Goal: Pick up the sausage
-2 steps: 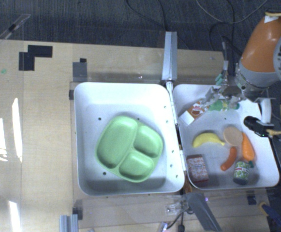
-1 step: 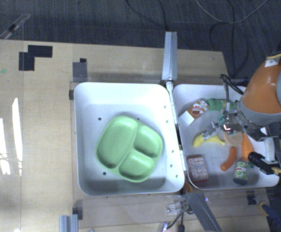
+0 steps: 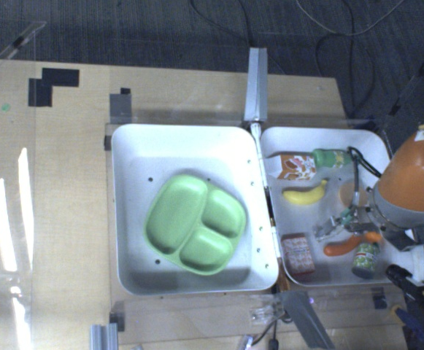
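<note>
The sausage (image 3: 340,249), orange-red and slightly curved, lies on the floor of the right bin (image 3: 321,141) near its front right. My gripper (image 3: 336,225) hangs just behind and above the sausage's left half. Its metal fingers (image 3: 322,230) are spread open with nothing between them. The arm's orange band (image 3: 416,181) sits over the bin's right side and hides part of it.
A small green can (image 3: 365,260) touches the sausage's right end. A brown packet (image 3: 298,253) lies to its left. A banana (image 3: 304,194) and a green-capped bottle (image 3: 310,163) lie further back. The left bin (image 3: 131,166) holds a green divided plate (image 3: 197,224).
</note>
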